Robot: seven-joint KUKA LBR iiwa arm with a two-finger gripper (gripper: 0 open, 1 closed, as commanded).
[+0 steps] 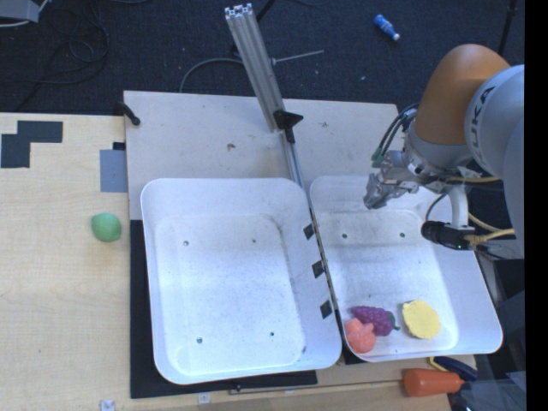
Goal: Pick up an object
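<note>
two white bins: the left bin (171, 199) and the right bin (462, 315). three objects in the right one: one purple piece (375, 318), one orange piece (360, 336), one yellow piece (421, 319). one green ball (106, 227) on the table (51, 298).

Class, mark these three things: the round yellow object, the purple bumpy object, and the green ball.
Round yellow object (421, 319): camera view, centre of its top face.
Purple bumpy object (374, 317): camera view, middle of its body.
Green ball (106, 227): camera view, centre of the ball.
</note>
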